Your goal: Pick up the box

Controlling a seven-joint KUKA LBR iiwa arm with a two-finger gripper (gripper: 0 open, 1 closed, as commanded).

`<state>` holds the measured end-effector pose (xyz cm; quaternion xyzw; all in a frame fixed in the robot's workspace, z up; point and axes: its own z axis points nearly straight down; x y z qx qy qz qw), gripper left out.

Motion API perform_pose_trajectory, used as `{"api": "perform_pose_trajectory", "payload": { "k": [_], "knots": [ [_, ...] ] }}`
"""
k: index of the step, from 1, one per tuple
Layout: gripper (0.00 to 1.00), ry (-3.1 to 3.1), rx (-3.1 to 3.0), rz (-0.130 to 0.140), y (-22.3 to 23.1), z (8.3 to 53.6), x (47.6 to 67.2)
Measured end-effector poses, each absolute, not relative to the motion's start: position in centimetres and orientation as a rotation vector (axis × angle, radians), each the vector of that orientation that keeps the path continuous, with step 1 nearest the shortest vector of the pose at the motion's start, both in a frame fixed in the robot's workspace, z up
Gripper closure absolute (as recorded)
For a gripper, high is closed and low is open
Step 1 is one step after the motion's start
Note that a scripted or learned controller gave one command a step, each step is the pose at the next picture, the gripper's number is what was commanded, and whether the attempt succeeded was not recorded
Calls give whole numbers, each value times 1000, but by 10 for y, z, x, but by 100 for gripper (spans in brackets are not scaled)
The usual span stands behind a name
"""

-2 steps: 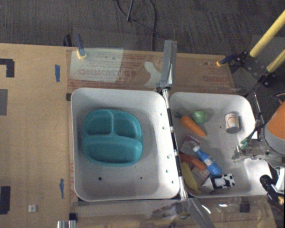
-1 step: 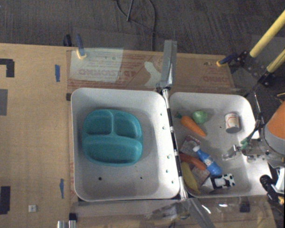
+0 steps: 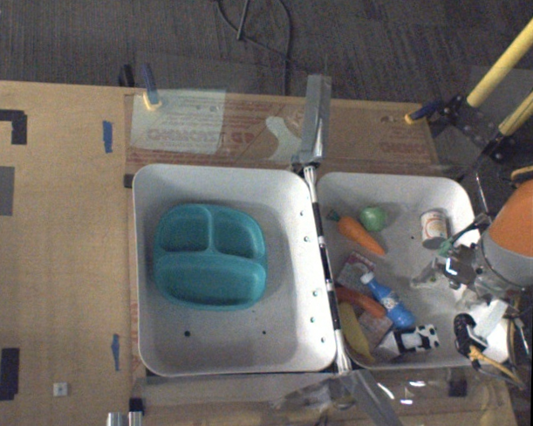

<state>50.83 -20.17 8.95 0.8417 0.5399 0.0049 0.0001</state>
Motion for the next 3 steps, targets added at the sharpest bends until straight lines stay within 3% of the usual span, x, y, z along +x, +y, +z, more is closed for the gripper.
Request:
{"api": "perform_pose_trajectory", "payload": {
  "k": [1, 2, 3],
  "knots": [
    [100, 1689, 2637, 9, -205, 99, 508],
    [100, 1119, 2925, 15, -124, 90, 483],
    [100, 845, 3025, 17, -145, 90, 484]
  ]
}}
